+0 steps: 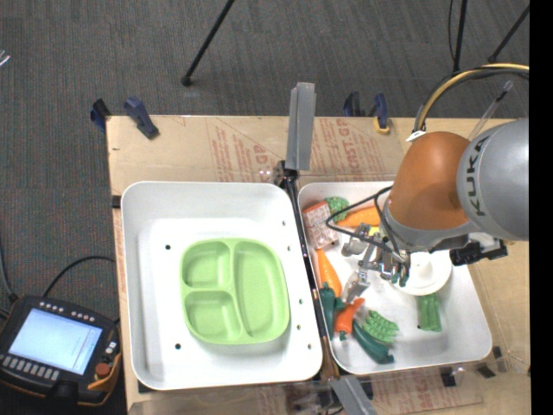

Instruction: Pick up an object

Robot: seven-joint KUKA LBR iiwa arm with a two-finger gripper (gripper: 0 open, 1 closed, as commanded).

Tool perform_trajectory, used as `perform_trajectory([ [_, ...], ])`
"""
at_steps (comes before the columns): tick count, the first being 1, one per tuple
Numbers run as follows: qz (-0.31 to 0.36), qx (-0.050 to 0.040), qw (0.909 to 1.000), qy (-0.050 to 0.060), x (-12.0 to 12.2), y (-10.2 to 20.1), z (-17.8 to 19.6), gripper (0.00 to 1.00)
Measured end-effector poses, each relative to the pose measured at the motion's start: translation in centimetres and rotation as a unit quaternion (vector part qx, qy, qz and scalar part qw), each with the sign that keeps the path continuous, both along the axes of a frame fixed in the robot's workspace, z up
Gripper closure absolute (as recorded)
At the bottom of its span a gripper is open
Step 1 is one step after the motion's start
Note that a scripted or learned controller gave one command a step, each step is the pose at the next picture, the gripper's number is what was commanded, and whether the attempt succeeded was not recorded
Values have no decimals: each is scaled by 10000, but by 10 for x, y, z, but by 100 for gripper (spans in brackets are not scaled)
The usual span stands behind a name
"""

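Two white bins sat side by side on the bench [173, 145] when I looked through the camera. The left bin [147, 232] held one light green plate [233, 291] with three compartments, lying flat near its middle. The right bin [471, 335] was crowded with small toys on its left half.

The arm [484, 188] came in from the right, its orange band [432, 184] standing above the upper middle of the right bin. Below it I saw the gripper [373, 266] hanging over the pile of toys, just left of a white round dish [429, 277]. I could not tell if the hand was released or clenched, because the metal parts were too small and mixed with the things under them. I saw nothing clearly between them, so I did not count any object as grasped.

Among the toys, an orange carrot-like piece [328, 271] lay along the left wall of the right bin. A green comb-shaped toy [378, 325] lay near the front, beside a small orange and dark green piece [344, 314]. A small dark green block [429, 312] lay apart, under the white dish. A red and white packet [316, 214] lay at the back left corner, touching a green thing [336, 204].

A control tablet [56, 342] with a lit screen was on the floor at the left.
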State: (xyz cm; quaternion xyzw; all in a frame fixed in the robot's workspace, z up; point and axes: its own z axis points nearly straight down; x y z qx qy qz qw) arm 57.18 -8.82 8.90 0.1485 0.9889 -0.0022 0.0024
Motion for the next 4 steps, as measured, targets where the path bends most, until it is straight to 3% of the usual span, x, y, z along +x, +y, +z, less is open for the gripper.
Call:
perform_trajectory([
  [1,151,33,9999,59,64,-9,-3,0],
  [2,-28,26,10000,12,57,-100,-1,0],
  [3,-557,37,9984,14,62,-50,-1,0],
  [4,-1476,28,9890,17,59,-15,-1,0],
])
